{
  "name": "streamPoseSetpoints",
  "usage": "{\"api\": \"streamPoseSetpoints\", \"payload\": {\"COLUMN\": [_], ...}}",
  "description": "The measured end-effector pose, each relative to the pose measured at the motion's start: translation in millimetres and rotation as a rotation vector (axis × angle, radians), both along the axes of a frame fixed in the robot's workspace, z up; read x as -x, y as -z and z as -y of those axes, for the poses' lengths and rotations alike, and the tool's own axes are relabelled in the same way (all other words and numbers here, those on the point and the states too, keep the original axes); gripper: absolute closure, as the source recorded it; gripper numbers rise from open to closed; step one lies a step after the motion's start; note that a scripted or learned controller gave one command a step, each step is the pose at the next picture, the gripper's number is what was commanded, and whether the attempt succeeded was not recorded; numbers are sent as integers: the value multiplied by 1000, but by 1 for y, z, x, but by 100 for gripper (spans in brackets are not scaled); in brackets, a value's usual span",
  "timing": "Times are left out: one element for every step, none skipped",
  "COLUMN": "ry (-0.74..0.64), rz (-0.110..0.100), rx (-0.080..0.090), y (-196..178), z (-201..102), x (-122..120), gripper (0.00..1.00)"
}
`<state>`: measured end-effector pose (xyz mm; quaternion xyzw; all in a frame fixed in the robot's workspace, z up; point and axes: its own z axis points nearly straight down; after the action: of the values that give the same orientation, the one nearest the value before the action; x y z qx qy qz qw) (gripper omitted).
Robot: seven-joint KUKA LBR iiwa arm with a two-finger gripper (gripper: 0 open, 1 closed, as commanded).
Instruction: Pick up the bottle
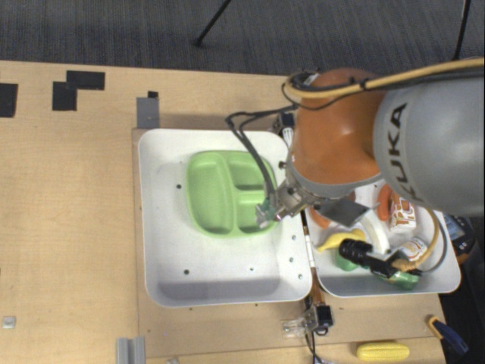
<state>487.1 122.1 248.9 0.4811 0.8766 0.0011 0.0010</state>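
End effector (269, 209) at green tray (216, 196) rim, grip unclear; arm (424, 142) hides much of right bin (449, 277).

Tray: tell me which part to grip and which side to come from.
Probably best to grip the tray by its raised rim on the edge nearest the claw, coming down from above. It lies flat, open side up, in the left bin, so only the thin rim and inner dividers offer a pinch, and the claw hangs right at that edge.
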Motion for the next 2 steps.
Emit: {"api": "streamPoseSetpoints", "payload": {"ry": [-134, 191], "rz": [-1, -1], "rx": [0, -1], "y": [83, 28], "z": [-4, -51], "x": [0, 0], "gripper": [100, 100]}}
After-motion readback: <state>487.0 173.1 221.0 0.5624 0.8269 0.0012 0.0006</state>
